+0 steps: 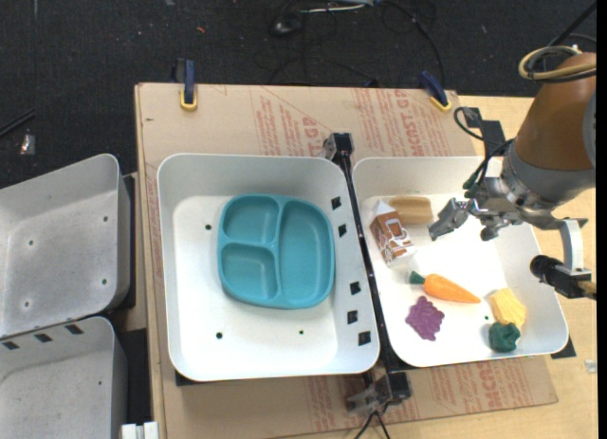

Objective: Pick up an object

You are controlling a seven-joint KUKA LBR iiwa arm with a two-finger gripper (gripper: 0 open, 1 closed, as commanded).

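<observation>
1. Lower edge, nearest me: a black clamp fitting (379,392) at the seam where the two bins meet; I take it to pin both bins to the brown board (256,115) so a bumped pick does not slide them
2. Left bin (180,238): holds one teal divided tray (277,250), lying flat near the middle, nothing in its compartments; I read it as the drop-off side
3. Right bin (545,271): holds all the loose toy food, so this is where I expect the pick
4. Purple grape bunch (426,317): front of the right bin, lying apart from its neighbours
5. Carrot (449,287): just behind the grapes, orange body with its green end toward the bin divider, lying on its side
6. Yellow corn piece (507,306) and green lump (504,336): front right corner, touching or nearly so; crowding there makes them poorer targets, I judge
7. Small brown-and-white carton (392,235): tipped over against the divider wall
8. Tan bread-like piece (411,207): just behind the carton, near the bin's back wall
9. Gripper (453,218): hangs above the right bin's back half, right of the carton and bread piece, fingers apart, nothing between them; the arm's orange band (561,124) leans in from the right
10. Judgement: no object chosen yet by contact; carton or bread lie closest to the fingers
</observation>
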